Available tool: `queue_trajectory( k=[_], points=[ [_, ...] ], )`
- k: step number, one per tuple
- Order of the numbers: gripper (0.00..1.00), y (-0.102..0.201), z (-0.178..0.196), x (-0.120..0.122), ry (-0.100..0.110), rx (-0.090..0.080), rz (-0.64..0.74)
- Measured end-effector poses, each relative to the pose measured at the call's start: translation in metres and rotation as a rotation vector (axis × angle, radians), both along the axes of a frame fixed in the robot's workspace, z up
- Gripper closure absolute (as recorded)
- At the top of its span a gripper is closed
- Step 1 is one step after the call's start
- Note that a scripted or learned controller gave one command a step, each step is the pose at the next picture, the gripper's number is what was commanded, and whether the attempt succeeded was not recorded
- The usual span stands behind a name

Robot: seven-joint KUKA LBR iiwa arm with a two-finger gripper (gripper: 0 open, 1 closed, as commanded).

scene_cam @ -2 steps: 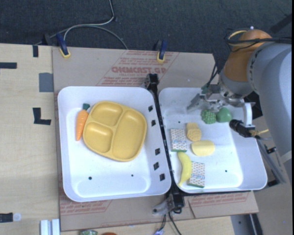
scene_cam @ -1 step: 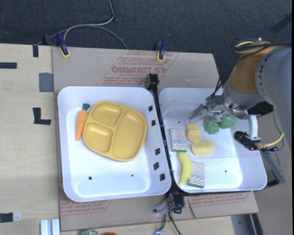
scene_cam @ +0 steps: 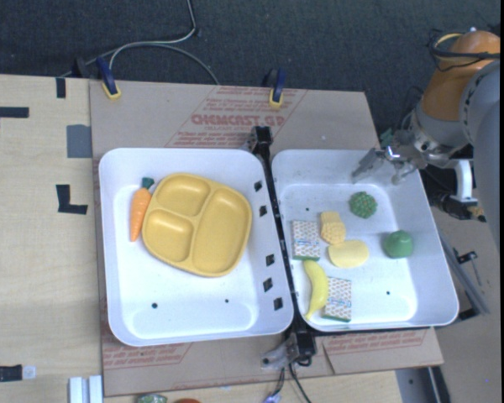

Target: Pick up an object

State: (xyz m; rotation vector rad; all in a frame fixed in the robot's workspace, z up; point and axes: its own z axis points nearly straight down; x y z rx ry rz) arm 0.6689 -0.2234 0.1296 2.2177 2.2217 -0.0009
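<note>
Banana [scene_cam: 317, 285] and a patterned packet [scene_cam: 338, 298] lie at the near edge of the right bin [scene_cam: 433, 309], toward 6 o'clock, with a second packet [scene_cam: 306, 238], a waffle-like piece [scene_cam: 332, 227] and a lemon [scene_cam: 349, 253] bunched at its middle. A green ball [scene_cam: 397, 243] sits at 3 o'clock and a knobbly green piece [scene_cam: 363, 205] just above centre, both apart from the cluster and so probably the easiest picks. Left bin [scene_cam: 118, 250] holds a yellow tray [scene_cam: 196, 223] with a carrot [scene_cam: 139, 212] beside it at 9 o'clock. From the right, the arm slants down so the hand [scene_cam: 380, 164] hovers over the right bin's far rim at 1 o'clock, its fingers [scene_cam: 363, 168] spread and holding nothing, near the knobbly piece but not touching it.
</note>
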Motion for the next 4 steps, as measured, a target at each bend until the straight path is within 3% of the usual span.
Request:
queue_trajectory(
  k=[1, 3, 4],
  points=[
    [0.0, 0.06, -0.04, -0.033, -0.007, -0.003, 0.0],
    [0.0, 0.051, -0.039, -0.049, -0.014, -0.003, 0.002],
    [1.0, 0.05, -0.029, -0.049, -0.014, -0.005, 0.002]
  ],
)
